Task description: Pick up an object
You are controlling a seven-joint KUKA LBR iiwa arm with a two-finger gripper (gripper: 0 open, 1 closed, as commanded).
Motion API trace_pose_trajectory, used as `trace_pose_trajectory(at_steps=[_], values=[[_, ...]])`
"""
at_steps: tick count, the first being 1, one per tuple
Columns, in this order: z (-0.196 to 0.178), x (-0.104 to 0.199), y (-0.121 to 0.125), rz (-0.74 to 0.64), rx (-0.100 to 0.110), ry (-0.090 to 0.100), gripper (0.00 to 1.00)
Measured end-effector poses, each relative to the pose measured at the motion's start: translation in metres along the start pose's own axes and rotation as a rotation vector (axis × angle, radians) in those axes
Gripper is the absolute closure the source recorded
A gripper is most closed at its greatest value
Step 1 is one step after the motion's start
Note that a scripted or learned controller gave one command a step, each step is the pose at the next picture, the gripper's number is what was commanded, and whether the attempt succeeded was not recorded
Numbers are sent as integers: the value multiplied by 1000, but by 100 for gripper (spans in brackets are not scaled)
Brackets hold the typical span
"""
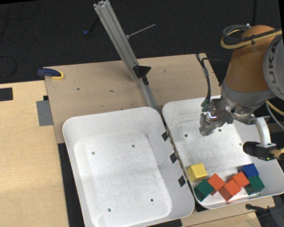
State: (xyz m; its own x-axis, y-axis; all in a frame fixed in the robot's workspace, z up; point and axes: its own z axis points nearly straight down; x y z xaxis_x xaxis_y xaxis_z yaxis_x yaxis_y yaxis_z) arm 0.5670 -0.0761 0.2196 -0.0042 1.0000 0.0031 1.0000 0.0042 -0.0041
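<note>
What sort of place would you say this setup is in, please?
Most likely a robotics lab bench set up for grasping trials. A robot arm with its gripper hangs over the right bin, coloured blocks are clustered at that bin's near edge, and an aluminium rail is mounted behind.

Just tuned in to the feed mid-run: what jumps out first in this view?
The cluster of colored blocks: yellow block, orange blocks, green blocks and a blue block, huddled at the near edge of the right bin. The big grey and orange arm looms over that bin from the right, its claw over bare floor farther back, apart from the blocks. The left bin is bright white.
</note>
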Motion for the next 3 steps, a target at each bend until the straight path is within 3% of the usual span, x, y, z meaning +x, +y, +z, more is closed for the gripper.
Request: trace_pose_trajectory(at_steps=[2, 3], values=[[-16, 115, -22, -2, 2, 0, 100], [-3, 172, -33, 0, 3, -1, 100]])
